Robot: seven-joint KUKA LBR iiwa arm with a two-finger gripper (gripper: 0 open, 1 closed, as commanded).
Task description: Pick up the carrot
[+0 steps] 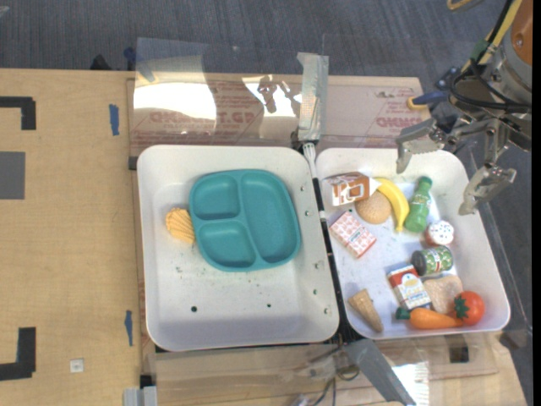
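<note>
The carrot (432,318) is seen lying on its side at the near edge of the right bin (494,260), its green end pointing left toward a small juice carton (410,288) and its tip touching a red tomato (470,306) at the right. An ice-cream cone (367,309) lies to its left, apart from it. Farther back in the same bin are found a green-lidded can (434,260), a white spotted ball (439,233), a green bottle (418,203), a banana (393,200), a round bread roll (374,209), a red-patterned packet (352,233) and a brown box (347,189).

The hand (441,168) is held above the far right corner of the right bin, well apart from the carrot. Its two fingers (416,149) are spread wide, released, and nothing is seen between them.

In the left bin (161,303) a teal divided plate (245,219) is placed, with a yellow shell-shaped toy (180,224) touching its left rim. Both bins are carried by the desk (59,244).
</note>
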